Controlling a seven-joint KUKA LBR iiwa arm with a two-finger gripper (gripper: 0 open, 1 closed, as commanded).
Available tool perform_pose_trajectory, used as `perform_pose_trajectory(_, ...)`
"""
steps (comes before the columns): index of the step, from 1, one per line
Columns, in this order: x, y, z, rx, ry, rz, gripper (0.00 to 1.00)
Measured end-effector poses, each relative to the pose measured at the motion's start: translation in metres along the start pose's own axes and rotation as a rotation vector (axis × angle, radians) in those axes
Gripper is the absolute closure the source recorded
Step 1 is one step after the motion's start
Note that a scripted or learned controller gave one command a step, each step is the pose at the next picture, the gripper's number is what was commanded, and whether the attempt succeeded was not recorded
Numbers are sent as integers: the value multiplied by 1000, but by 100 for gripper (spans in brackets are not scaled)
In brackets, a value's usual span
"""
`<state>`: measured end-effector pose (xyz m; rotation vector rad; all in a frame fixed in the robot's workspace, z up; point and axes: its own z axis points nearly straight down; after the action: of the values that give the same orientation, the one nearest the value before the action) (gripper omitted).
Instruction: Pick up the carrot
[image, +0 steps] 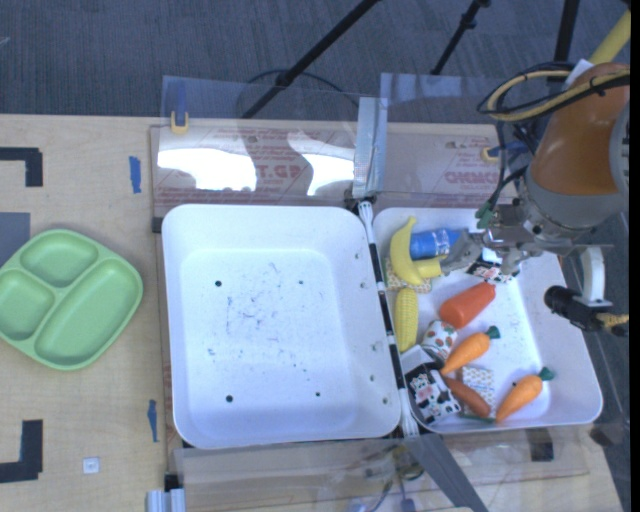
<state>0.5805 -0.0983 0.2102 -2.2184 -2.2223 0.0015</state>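
Carrots, two: one (467, 349) mid right bin (570, 345), tilted, leafy end up-right; another (522, 392) near that bin's lower right corner. Same bin: banana (402, 255), corn cob (406, 312), blue can (436, 242), orange pepper-like piece (467, 304). Gripper (497, 252) hovers over the bin's upper part, fingers apart, clasping nothing. Left bin (270, 310) alongside. Green divided plate (65, 298) far left on bench.

Arm reaching in from the right

The grey arm (575, 150) with its orange band is angled down and leftward, its two-finger gripper (495, 252) held low; finger spacing is unclear.
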Motion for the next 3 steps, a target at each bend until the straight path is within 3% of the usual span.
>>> perform_pose_trajectory(1, -31, -44, 90, -28, -4, -161, 0)
perform_pose_trajectory(2, -46, -82, 98, -65, -28, -320, 0)
perform_pose_trajectory(3, -102, -100, 99, -6, -4, -566, 0)
